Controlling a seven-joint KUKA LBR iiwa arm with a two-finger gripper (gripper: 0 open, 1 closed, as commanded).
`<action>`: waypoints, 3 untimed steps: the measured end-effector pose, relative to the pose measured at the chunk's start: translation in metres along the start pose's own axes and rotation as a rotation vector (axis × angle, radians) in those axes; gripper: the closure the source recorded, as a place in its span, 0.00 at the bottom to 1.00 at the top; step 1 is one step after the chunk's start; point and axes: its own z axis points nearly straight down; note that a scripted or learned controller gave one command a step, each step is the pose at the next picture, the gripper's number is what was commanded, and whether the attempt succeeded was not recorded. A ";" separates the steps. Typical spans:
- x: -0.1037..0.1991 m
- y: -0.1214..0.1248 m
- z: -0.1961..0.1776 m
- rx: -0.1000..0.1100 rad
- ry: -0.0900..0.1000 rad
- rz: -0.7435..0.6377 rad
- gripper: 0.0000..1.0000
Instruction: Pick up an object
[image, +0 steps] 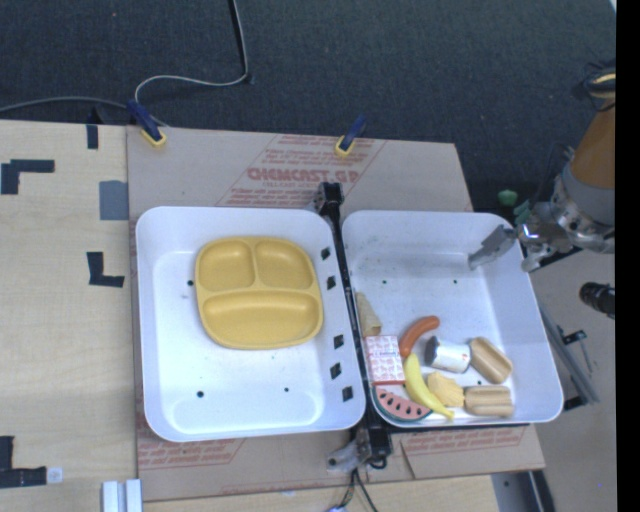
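Cardboard covers the desk (400, 170) beneath two white bins. At 9 o'clock, the left bin (160, 330) holds a yellow divided plate (259, 291). Toy food, including a banana (422, 388) and a sausage (418, 331), crowds the right bin's (420, 250) 5 o'clock corner. At 3 o'clock, the end effector (505, 243) hovers over that bin's rim, holding nothing; its spread is unclear.

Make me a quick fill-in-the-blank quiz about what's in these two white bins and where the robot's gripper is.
1. The yellow divided plate lies in the ____ bin.
2. The toy food, including a banana and a watermelon slice, is piled in the right bin's ____ part.
3. The gripper is over the ____ bin.
4. The plate has ____ compartments.

Missing words: left; front; right; three
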 end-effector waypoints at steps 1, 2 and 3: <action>0.039 0.005 0.131 -0.004 0.001 -0.001 0.00; 0.060 -0.063 0.131 -0.004 -0.001 0.000 0.00; 0.083 -0.074 0.131 -0.009 -0.005 0.002 0.00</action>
